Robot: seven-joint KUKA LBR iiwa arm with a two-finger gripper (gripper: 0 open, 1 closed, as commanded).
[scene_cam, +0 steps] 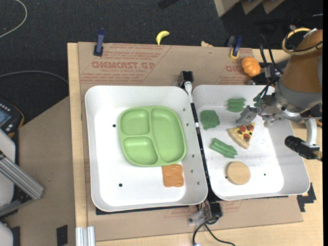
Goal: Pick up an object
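Right bin (287,181): hand (247,117) just above pizza slice (242,135), mid-floor.

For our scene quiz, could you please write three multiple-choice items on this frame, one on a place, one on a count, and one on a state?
1. Where does the pizza slice lie?
A. in the right bin
B. on the green tray
C. on the cardboard

2. How many compartments has the green tray?
A. two
B. three
C. five

3. How does the orange toy sit relative to the tray?
A. inside a compartment
B. beside the tray's near edge, in the left bin
C. in the right bin

Answers:
1 A: the slice lies on the right bin's floor, below the gripper.
2 B: ridges divide it into three.
3 B: it lies on the white floor at the tray's rim.
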